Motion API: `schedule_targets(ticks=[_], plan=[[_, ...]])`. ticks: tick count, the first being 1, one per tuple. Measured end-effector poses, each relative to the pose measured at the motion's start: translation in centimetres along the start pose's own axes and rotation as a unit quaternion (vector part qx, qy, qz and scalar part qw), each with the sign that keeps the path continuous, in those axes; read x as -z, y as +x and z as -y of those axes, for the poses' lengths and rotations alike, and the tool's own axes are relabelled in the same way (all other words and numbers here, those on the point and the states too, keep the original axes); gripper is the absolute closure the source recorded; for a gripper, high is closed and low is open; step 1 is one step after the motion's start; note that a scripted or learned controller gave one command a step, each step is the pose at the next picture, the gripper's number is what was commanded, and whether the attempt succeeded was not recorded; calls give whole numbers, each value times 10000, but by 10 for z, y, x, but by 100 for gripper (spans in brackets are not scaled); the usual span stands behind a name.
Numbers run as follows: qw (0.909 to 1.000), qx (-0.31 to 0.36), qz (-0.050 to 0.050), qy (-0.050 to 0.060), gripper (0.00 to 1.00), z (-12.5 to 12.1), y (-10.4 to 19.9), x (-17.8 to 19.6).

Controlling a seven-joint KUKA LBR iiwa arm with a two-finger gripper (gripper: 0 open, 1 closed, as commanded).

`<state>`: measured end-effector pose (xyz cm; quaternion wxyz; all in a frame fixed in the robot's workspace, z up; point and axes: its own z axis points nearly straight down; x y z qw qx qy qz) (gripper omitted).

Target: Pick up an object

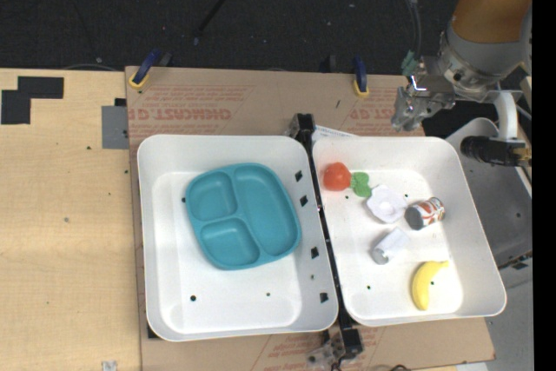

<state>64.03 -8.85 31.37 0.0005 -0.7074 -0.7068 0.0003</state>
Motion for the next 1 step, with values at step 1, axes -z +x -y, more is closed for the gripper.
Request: schedule_targets(ticks=[1], plan=[[10000, 0, 1, 3, 0, 0, 0, 0]])
